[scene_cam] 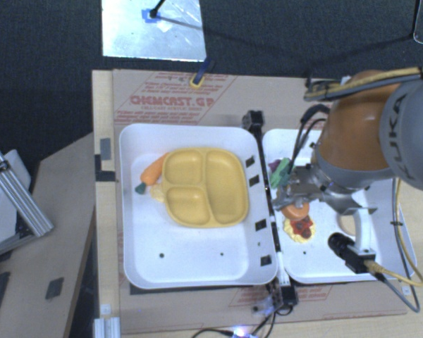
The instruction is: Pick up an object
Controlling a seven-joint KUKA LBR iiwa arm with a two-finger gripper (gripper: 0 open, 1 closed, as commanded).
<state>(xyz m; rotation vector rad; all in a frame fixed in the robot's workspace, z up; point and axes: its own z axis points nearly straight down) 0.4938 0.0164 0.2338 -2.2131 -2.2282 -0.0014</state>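
Orange-red toy food (298,220) lies in right bin (317,270), near divider, green piece (280,167) just beside. Gripper (294,194) hovers right above; opening impossible to tell. Good grasp needs centred, straight descent, clear of bin wall.

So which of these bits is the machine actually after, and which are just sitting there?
Part of the job:
- gripper, low over the right bin
- small toys beneath it: an orange and red piece, a green piece

Just lying about:
- yellow divided plate in the left bin
- toy carrot beside the plate
- shiny metal sheet on the floor
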